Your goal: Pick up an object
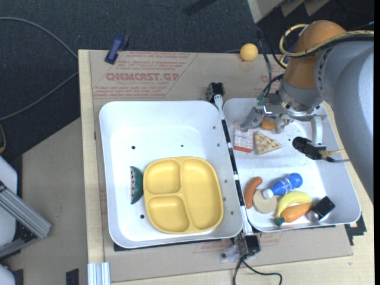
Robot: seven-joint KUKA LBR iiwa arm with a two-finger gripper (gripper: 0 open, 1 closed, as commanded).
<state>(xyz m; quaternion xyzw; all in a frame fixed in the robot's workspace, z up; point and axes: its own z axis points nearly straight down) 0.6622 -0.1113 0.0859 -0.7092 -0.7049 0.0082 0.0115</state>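
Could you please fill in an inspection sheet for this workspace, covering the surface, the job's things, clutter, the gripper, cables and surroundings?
Surface: brown bench board bearing the left bin and right bin, side by side.
Job's things: in the right bin, a red-and-white packet, pizza slice, sausage, blue bottle, banana, carrot and a black block. In the left bin, a yellow divided plate with a watermelon slice at its left edge.
Clutter: orange ball and blue clip on the board.
Gripper: gripper low over the right bin's far end; finger state unclear.
Cables: cable across the floor.
Surroundings: dark carpet.
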